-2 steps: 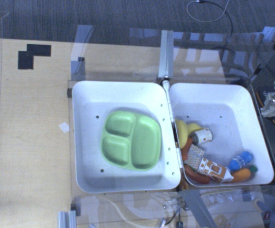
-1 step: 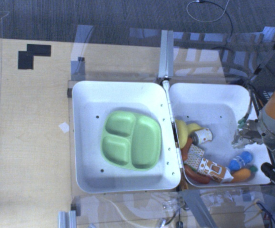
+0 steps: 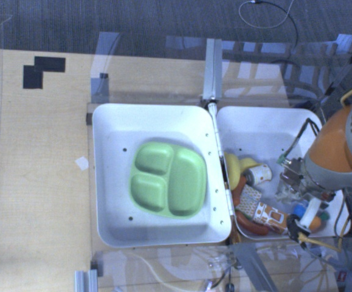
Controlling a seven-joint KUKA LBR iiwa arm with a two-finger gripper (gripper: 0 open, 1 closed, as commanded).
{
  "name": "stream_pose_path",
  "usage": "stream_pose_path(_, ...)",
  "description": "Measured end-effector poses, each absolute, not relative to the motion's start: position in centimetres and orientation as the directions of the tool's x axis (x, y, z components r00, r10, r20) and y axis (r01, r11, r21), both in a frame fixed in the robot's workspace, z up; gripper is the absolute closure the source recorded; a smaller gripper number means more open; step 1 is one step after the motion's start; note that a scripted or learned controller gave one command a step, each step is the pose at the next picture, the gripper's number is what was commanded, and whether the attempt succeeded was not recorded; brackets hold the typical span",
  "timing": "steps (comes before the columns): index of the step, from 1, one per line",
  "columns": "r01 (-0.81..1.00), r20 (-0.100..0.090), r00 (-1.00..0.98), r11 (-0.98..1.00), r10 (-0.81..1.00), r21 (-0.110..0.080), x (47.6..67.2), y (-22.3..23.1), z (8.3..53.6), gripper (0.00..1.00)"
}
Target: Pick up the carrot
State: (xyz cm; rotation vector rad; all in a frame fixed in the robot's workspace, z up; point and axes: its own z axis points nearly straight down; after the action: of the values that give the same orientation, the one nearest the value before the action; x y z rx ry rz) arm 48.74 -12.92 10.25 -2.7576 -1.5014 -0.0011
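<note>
A small orange piece that looks like the carrot [image 3: 316,222] lies near the front right corner of the right bin [image 3: 267,126], partly hidden by the robot's wrist and a white object [image 3: 309,212]. My gripper [image 3: 290,181] hangs low over the right half of that bin, to the upper left of the orange piece and just right of a small can [image 3: 259,174]. Nothing can be seen held in it.
The right bin also holds a yellow banana [image 3: 236,163], a reddish-brown item [image 3: 236,190], a patterned packet [image 3: 249,200], an orange-and-white box [image 3: 270,216], a red sausage shape [image 3: 251,227] and a blue item [image 3: 298,210]. The left bin [image 3: 109,163] holds a green divided tray [image 3: 169,178].
</note>
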Motion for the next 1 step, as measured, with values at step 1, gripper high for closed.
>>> stream_pose_path(1, 0.780, 0.007, 0.626, -0.626, 0.780, 0.011, 49.11, -19.36, 8.98, 1.00)
